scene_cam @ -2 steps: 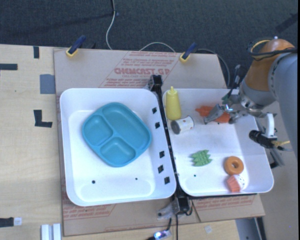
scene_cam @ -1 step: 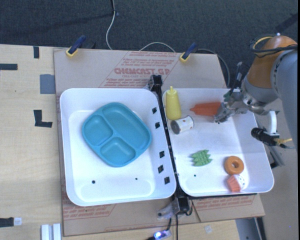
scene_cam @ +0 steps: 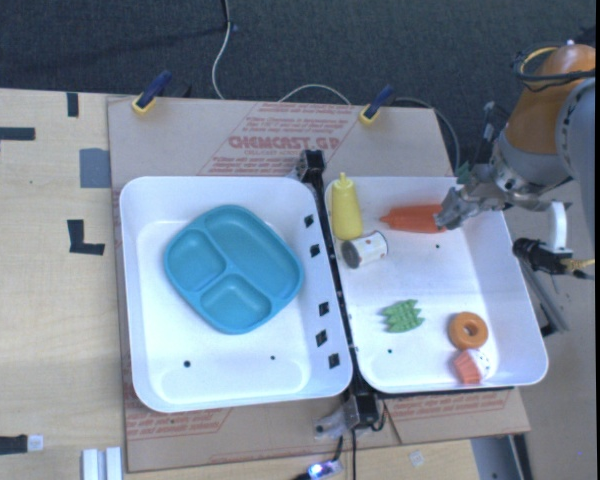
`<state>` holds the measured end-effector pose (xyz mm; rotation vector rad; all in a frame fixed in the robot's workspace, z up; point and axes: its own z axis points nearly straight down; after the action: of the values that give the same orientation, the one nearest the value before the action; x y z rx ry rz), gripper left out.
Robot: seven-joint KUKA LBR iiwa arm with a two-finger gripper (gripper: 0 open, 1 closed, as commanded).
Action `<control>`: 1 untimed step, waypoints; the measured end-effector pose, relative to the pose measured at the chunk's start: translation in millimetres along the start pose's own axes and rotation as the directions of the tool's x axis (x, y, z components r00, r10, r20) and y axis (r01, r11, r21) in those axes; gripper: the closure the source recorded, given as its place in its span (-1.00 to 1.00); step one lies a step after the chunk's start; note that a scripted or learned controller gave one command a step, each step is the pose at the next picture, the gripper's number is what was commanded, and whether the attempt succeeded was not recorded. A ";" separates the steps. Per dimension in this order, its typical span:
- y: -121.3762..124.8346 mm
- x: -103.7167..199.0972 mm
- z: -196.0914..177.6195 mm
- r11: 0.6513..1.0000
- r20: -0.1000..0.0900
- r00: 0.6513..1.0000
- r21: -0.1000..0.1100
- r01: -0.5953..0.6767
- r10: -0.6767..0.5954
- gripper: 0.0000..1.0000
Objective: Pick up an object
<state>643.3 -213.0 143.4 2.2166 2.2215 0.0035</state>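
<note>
In the right bin (scene_cam: 510, 298) lie an orange carrot (scene_cam: 410, 219), a yellow mustard bottle (scene_cam: 346, 208), a small grey and white cup (scene_cam: 363, 250) on its side, a green leafy piece (scene_cam: 403, 316), an orange doughnut (scene_cam: 468, 329) and a pink and white piece (scene_cam: 469, 366). My gripper (scene_cam: 451, 212) is low at the far right of this bin, right at the carrot's right end. Whether it touches the carrot I cannot tell.
The left bin (scene_cam: 150, 278) holds a blue divided plate (scene_cam: 234, 266). A black divider (scene_cam: 323, 268) runs between the bins. Both bins rest on a cardboard sheet (scene_cam: 270, 138) held by blue and yellow clamps (scene_cam: 150, 90). A cable hangs at the back.
</note>
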 end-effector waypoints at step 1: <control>-0.1 8.4 -46.6 1.000 0.000 1.000 0.000 0.000 0.000 1.00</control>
<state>643.0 -204.5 190.0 2.2165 2.2217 0.0033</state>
